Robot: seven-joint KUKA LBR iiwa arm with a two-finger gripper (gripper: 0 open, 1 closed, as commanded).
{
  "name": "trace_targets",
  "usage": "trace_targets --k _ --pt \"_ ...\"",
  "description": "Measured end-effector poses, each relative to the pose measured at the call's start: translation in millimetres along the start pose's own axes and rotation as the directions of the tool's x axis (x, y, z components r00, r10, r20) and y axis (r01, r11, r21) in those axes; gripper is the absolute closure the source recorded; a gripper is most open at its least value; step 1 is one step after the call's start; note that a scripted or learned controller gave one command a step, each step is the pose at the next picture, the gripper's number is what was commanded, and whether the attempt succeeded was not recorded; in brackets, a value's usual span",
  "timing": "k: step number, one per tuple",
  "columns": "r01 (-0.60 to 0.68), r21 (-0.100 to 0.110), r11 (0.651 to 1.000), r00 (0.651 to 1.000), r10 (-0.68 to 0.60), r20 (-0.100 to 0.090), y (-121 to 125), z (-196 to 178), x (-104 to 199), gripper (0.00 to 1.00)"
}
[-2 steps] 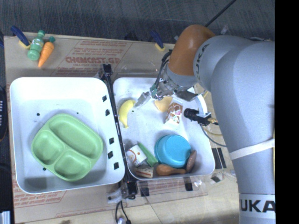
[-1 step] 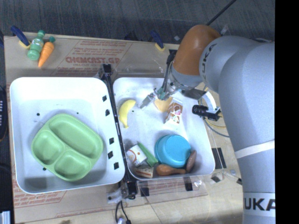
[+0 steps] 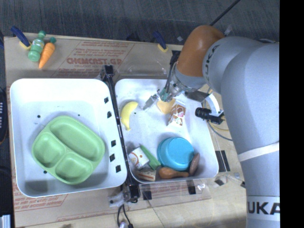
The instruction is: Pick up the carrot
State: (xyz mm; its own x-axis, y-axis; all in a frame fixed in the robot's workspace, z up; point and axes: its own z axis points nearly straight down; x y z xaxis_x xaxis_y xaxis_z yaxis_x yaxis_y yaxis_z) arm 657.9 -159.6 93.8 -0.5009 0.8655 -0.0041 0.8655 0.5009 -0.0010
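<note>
The carrot [image 3: 46,54], orange with a green top, lies on the cardboard bench surface outside the bins, at the far back left. A green toy bottle [image 3: 35,48] rests against its left side. My gripper [image 3: 157,99] is low over the back of the right bin [image 3: 142,87], far to the right of the carrot. It hangs just above a pale yellow piece [image 3: 165,107], and nothing of the carrot is near it. The arm's orange band [image 3: 195,51] rises above the wrist.
The right bin also holds a banana [image 3: 128,113], a small carton [image 3: 177,116], a blue bowl [image 3: 175,153], a drumstick [image 3: 173,173], a sausage [image 3: 194,163] and other toy food. A green divided plate [image 3: 69,149] lies in the left bin [image 3: 28,94].
</note>
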Motion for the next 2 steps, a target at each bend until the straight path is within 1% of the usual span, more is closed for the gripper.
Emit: trace_targets --k 1,2 --pt "0.0 0.0 1.0 1.0 0.0 0.0 0.0 0.0 0.0 0.0" --pt "0.268 0.004 0.963 0.963 -0.268 -0.008 1.9 1.2 5.0 0.0"
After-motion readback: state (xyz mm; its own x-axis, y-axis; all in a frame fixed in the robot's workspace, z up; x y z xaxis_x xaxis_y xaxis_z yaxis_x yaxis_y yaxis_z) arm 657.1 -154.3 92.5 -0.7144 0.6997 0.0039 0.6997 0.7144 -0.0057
